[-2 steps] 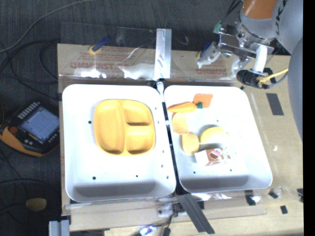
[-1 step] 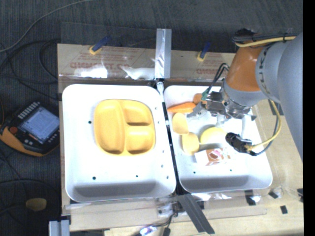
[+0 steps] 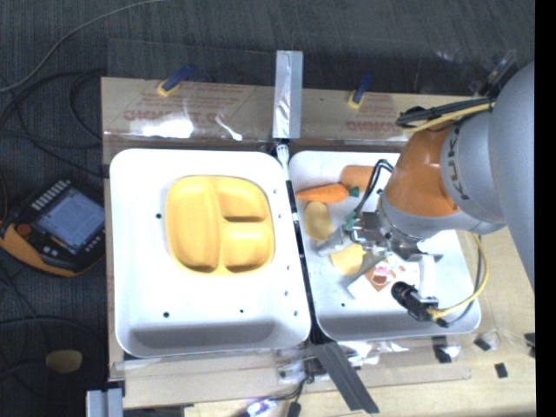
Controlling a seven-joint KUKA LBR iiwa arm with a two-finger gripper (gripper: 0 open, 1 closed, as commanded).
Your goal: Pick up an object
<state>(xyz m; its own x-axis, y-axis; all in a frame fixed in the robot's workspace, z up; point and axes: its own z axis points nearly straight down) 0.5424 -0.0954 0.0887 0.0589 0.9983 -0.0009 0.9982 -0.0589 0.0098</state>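
The right bin (image 3: 452, 320) holds several food toys. An orange carrot (image 3: 321, 193) lies near its left wall, with an orange-brown piece (image 3: 356, 175) just behind it. A pale yellow, potato-like piece (image 3: 318, 221) sits below the carrot. A yellow wedge (image 3: 347, 259) lies near the bin's middle, and a small red-and-white piece (image 3: 380, 275) lies to its right. My gripper (image 3: 367, 241) hangs low over the bin's middle, right above the yellow wedge and between it and the red-and-white piece. The arm's body hides the bin's right part.
The left bin (image 3: 139, 320) holds a yellow divided plate (image 3: 219, 222). A ridge (image 3: 300, 259) separates the two bins. A handheld controller (image 3: 54, 224) lies on the floor at the left.
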